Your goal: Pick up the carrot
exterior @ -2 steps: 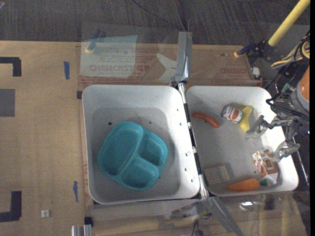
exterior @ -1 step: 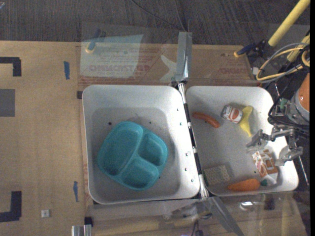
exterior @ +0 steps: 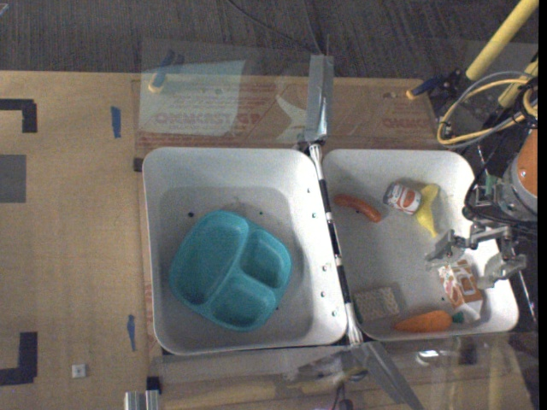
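One carrot (exterior: 424, 321) lies in the right bin (exterior: 380, 254), close to its near wall, at about six o'clock in that bin. Its long axis runs almost from nine o'clock to three o'clock, with the green end at the three o'clock side.

The gripper (exterior: 476, 253) hangs above the same bin near the right wall. Its two fingers are spread apart and I see nothing between them. From the gripper, the carrot lies toward about seven o'clock, near but not touching. A small packet (exterior: 461, 284) lies between them. I judge the fingers should close across the carrot's short width.
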Robot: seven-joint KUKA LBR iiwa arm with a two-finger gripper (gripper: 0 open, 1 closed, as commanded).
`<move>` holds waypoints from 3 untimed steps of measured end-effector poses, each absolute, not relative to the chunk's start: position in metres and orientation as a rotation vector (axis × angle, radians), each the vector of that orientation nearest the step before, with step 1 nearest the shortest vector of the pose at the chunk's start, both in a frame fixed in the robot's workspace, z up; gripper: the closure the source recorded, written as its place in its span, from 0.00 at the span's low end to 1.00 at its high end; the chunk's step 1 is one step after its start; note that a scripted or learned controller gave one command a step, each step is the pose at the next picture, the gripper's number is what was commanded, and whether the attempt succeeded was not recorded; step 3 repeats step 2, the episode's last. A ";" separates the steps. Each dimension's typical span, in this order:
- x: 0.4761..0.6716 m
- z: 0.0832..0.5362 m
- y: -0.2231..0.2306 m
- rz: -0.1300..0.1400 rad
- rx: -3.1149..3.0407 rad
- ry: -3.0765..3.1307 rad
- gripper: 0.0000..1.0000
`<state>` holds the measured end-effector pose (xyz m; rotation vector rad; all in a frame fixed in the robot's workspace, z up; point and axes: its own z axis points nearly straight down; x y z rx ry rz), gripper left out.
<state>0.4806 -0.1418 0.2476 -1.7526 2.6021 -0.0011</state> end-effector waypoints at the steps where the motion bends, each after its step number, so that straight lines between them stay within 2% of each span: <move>1: 0.494 0.217 -0.194 0.001 -1.517 2.748 0.00; 2: 0.480 0.230 -0.160 0.002 -1.773 2.591 0.00; 3: 0.480 0.230 -0.160 0.002 -1.773 2.591 0.00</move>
